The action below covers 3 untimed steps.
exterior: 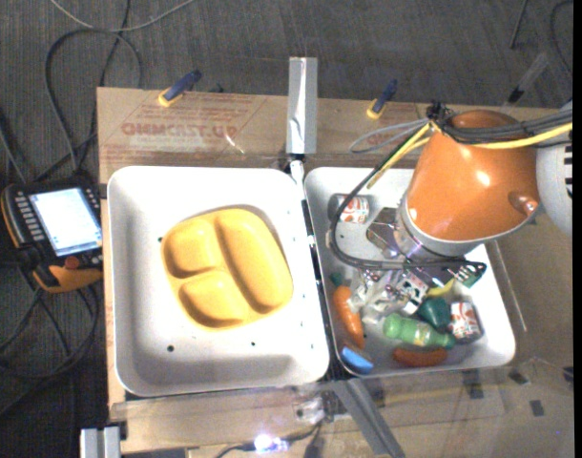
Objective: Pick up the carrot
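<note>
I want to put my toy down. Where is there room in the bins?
The left bin has bare white floor all around the yellow divided plate, widest along its front edge. The right bin is crowded: the carrot, green bottle, a can and the gripper fill its front half.

Divided plate (228, 265) in left bin (129, 351); carrot (347, 317) in right bin (496, 346), left side.

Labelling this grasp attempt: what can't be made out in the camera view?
- End effector: finger state unreadable, blurred among clutter under the orange band.
- Carrot: visible by the right bin's left wall; contact with the end effector can't be judged.
- Bin floor beneath the arm: hidden by the arm.
- Can label: too small to read.
</note>
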Each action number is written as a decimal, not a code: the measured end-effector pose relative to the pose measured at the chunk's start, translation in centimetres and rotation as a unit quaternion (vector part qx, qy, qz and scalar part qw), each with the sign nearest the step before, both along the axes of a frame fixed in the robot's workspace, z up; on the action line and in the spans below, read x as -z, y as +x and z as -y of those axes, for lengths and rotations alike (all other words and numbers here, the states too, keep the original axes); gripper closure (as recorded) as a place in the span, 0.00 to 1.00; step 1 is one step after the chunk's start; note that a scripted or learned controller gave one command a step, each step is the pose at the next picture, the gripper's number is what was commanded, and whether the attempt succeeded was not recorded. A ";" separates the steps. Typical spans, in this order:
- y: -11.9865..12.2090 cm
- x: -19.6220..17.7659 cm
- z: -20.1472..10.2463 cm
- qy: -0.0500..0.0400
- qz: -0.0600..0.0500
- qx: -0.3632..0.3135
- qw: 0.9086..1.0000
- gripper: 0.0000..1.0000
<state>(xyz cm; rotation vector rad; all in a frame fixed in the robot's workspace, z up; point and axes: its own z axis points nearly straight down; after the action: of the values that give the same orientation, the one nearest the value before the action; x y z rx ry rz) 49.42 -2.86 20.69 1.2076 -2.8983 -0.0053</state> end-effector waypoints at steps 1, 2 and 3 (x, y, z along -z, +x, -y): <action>3.8 6.0 16.8 0.000 0.001 -0.047 0.999 1.00; 3.6 8.2 14.8 -0.005 0.012 0.039 0.999 1.00; 6.4 8.9 8.8 -0.013 0.026 0.016 0.999 1.00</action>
<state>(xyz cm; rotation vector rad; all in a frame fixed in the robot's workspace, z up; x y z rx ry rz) 55.83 -11.71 11.78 1.1757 -2.9518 0.0656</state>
